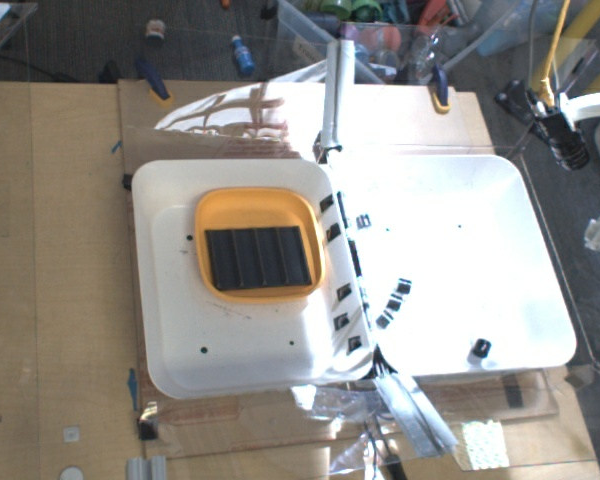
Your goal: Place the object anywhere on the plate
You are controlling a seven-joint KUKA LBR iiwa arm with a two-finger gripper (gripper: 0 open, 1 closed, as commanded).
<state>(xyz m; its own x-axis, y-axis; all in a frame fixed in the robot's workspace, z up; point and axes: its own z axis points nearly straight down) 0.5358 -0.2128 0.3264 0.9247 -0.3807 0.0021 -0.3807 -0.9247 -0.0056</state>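
Lying flat on the plate [257, 204], a dark ribbed rectangular object [258, 258] covers most of the plate's floor, its long side running across and its grooves running front to back. The plate is orange-yellow, squarish with rounded corners, and sits in the left bin [170, 363], toward that bin's far right part, near the divider where the two bins meet. The right bin [500, 198] holds a few small dark bits: one tiny dark piece [480, 348] near its near right corner and two more [394, 303] close to its left edge. Black-and-white marker tabs [342, 290] run along the seam between the bins. A metal post [335, 93] stands at the far end of that seam. The bins rest on a pale wooden bench [50, 268]; silver tape [410, 413] is stuck at its near edge. Beyond the far edge, a clear tub of colourful toys [390, 3] sits on dark carpet. No lettering is readable. The gripper's state cannot be told, nor the object's place relative to it.
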